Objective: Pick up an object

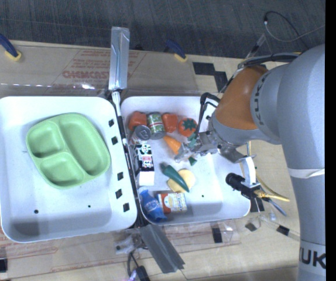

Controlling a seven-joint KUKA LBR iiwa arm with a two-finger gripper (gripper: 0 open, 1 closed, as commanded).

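A: Left to right, quick. Left shallow white plastic bin (16, 204) holds just the pale green three-compartment plastic plate (68, 149), lying flat mid-bin. Looks like the drop side, so it's kept free of clutter.

B: And the pick side?

A: Right shallow white plastic bin (212, 206), all the small stuff piled toward its left wall. Far end: a green-labelled metal can (155, 123) between orange-red toy pieces, with a red toy tomato-like piece with green top (187, 126) at the right of that row. Middle: black-and-white small packet (145, 157), an orange toy carrot (172, 144), a dark green toy vegetable (174, 175) touching a pale yellow rounded toy (187, 177). Near end: blue crumpled wrapper (148, 202) beside a red-and-white labelled packet (172, 202).

B: End effector?

A: The end effector (192, 151) sits low in the right bin, just right of the carrot, arm coming in from the right. Can't tell its state; cluttered there, nothing clearly between it. Likely going for the carrot or something under it – my guess.

B: Risk?

A: Tight packing, neighbours could get nudged.
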